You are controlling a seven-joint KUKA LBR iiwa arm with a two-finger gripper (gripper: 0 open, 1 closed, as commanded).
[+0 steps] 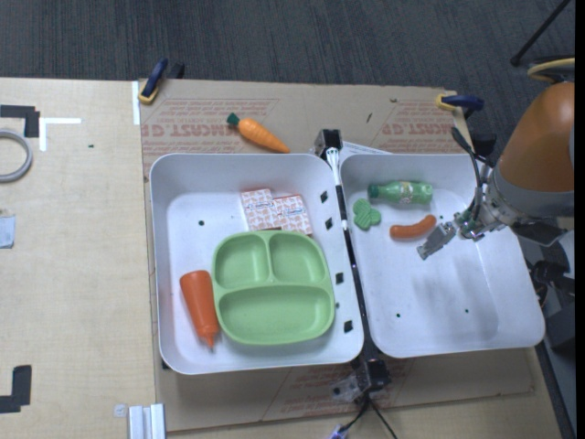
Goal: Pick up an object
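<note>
arm: grey KUKA arm (539, 167) with orange band, enters from 3 o'clock, wrist over right bin's 3 o'clock rim
gripper: gripper (436, 240) hangs over upper half of right bin (457, 323), tilted toward 8 o'clock
jaws: too small and blurred, cannot tell how far apart; nothing seen between them
sausage: orange-red sausage (413, 228) lies in right bin, just at 10 o'clock of gripper tip, very near; touching or not, cannot tell
green bottle: green bottle (400, 191) on its side near right bin's 12 o'clock wall, above sausage
green leaf piece: small green leaf piece (366, 214) at 9 o'clock of sausage, near the divider between the bins
left bin: left bin (178, 199) holds green divided plate (272, 287), three compartments, sitting toward 5 o'clock
orange bottle: orange bottle (199, 306) lies at 9 o'clock of plate, just beside its rim, cap end toward 6 o'clock
packet: red-and-white packet (272, 210) flat at 12 o'clock of plate, close to its rim
carrot: toy carrot (259, 133) on cardboard outside bins, at 12 o'clock of left bin
clamps: blue clamp (154, 80) at cardboard's 11 o'clock corner, another (462, 104) at 1 o'clock corner
</note>
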